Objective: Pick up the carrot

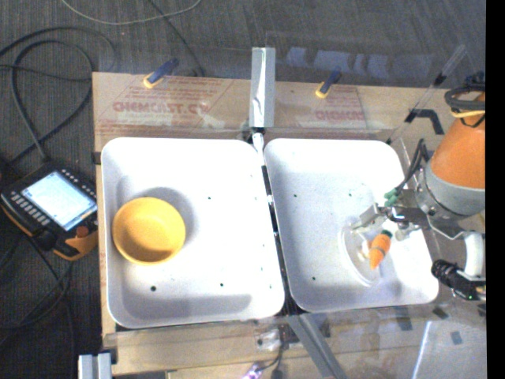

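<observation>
Item: carrot, lying near the right bin's front-right corner beneath the gripper, whose grip state could not be told, apparently positioned for pickup; yellow bowl sat by the left bin's left edge.
</observation>
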You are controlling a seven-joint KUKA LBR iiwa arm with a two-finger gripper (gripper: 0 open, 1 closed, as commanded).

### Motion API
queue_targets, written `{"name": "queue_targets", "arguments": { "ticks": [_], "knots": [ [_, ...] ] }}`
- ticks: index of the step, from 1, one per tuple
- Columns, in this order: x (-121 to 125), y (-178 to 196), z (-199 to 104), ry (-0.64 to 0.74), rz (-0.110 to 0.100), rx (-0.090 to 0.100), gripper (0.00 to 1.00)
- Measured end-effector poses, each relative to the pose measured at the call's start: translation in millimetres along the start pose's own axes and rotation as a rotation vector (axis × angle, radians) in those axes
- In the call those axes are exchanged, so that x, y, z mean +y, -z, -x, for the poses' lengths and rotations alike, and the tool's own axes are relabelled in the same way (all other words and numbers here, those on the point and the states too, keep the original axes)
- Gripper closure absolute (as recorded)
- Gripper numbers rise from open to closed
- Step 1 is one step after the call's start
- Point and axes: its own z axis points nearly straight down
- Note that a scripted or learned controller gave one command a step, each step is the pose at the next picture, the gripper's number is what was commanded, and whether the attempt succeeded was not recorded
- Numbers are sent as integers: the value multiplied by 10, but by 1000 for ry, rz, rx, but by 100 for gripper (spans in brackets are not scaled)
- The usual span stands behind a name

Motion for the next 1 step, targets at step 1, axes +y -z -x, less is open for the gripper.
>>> {"name": "queue_targets", "arguments": {
  "ticks": [1],
  "knots": [
    [324, -959, 477, 191, -1, 0, 0]
  ]
}}
